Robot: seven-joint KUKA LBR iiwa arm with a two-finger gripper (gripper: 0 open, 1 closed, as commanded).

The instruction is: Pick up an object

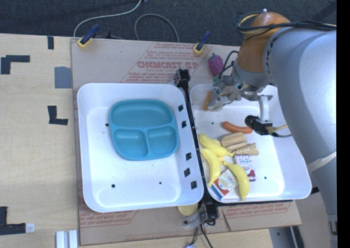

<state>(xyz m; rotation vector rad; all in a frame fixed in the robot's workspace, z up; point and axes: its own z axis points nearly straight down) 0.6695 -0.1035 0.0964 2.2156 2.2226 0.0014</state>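
A robotics lab: clamped board (158, 63), taped bench (33, 132), cables (136, 17).

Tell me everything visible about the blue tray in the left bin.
The blue tray is a rounded-rectangle dish, smooth and plastic-looking, with three compartments: one wide across the far side, two smaller on the near side. It lies flat and right way up in the left bin, turned slightly askew, nearer the far edge. Nothing is in it, and the gripper is over the other bin.

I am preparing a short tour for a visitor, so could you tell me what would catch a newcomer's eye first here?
The teal plastic divided tray lies alone in the left white bin. In the right white bin, yellow toy bananas sit among other play food. The big grey arm with an orange band reaches over that bin's far end.
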